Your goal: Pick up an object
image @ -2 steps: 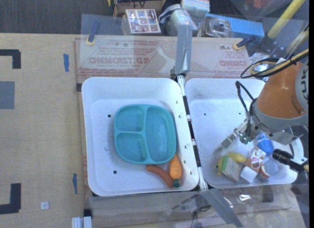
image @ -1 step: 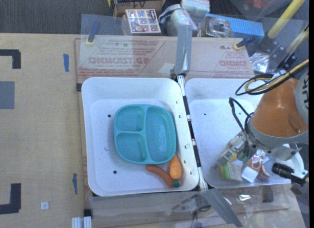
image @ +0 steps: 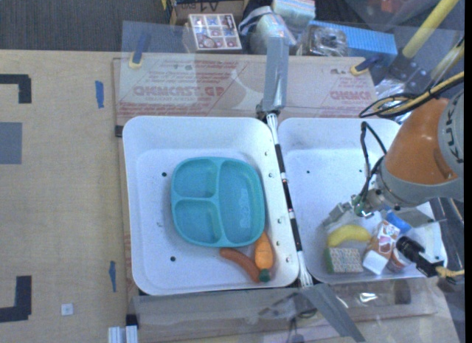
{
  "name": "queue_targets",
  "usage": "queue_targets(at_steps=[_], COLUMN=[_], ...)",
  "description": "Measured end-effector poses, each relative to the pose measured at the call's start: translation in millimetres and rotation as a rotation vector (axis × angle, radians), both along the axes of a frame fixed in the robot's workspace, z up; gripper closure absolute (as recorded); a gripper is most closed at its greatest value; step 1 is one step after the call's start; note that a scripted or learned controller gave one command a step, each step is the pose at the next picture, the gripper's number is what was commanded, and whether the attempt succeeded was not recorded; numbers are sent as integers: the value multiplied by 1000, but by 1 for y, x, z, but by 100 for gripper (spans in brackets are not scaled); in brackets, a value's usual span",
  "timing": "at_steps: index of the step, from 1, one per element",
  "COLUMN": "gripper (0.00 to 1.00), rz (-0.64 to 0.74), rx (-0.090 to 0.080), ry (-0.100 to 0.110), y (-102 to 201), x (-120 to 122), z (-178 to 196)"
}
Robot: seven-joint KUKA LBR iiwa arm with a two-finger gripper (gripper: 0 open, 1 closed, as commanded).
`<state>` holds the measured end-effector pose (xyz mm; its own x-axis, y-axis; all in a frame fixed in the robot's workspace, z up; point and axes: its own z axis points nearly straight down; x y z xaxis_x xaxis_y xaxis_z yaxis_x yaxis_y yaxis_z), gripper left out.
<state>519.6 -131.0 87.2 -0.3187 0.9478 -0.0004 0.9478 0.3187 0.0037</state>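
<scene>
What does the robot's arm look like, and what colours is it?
The robot arm is big and rounded, mostly grey with a fat orange band above the wrist. Thin black cables loop along its side. At its tip sits a small metal gripper with grey and silvery parts, low in the right white bin.

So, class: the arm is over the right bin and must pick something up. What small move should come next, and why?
Probably a short, straight descent onto the banana. The gripper hangs just above the cluster in the right bin, with the banana nearest below it. Nothing shows between its fingers, so no grasp is made yet. The items sit crowded together, so a slow approach seems wise.
</scene>
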Motion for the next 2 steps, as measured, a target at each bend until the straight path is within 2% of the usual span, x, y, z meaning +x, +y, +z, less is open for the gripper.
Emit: queue_targets(at_steps=[1,2], gripper=[0,100], rz=[108,107], rx=[-4,-4], ry=[-7,-10], y=[24,24], x=[-37,-36], z=[1,11])
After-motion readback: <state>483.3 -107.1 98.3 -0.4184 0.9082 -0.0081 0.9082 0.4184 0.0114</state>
